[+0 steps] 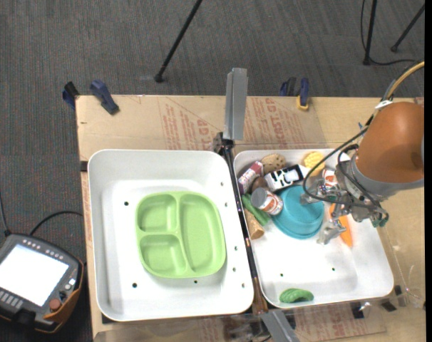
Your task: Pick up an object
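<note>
The right bin (362,280) holds a pile of small objects. A blue bowl (298,218) sits in its middle, with a tipped can (267,201) and a brown cone (254,226) at the bowl's left. My gripper (333,232) hangs low over the bin just right of the bowl, under the orange wrist band (393,144). An orange carrot-like piece (347,236) lies right beside the gripper; I cannot tell whether it is touched. A green pickle-shaped object (296,296) lies alone at the bin's front edge.
The left bin (105,191) holds a green divided tray (180,234). At the right bin's back lie a black-and-white box (284,176), a brown cookie (273,161), a yellow piece (314,159) and a small red can (249,172). A grey post (236,109) stands between the bins.
</note>
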